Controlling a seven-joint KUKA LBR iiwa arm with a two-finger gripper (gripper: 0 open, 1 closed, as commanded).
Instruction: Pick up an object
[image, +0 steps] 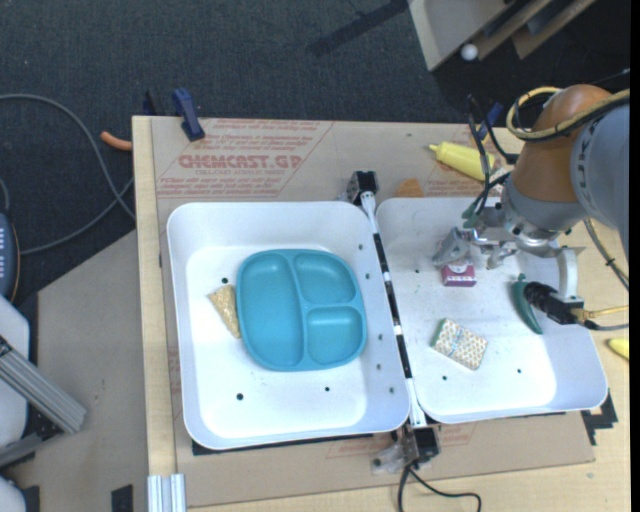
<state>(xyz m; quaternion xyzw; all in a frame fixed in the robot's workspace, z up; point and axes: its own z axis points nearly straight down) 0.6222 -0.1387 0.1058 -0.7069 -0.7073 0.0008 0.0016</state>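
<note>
My gripper (470, 250) hangs over the back of the right bin (560, 395), its fingers spread open with nothing seen between them. Just in front of the fingertips lies a small red and white block (459, 276). A patterned square pouch (460, 344) rests nearer the bin's front. A green curved piece (524, 304) lies to the right, beside the wrist. In the left bin (200, 400) sits a blue divided plate (300, 308), with a tan textured piece (226, 305) tucked at its left edge.
A yellow object (456, 157) lies on the bench behind the right bin. A blue clamp (187, 113) grips the bench's back left corner. The black divider (385, 290) runs between the two bins.
</note>
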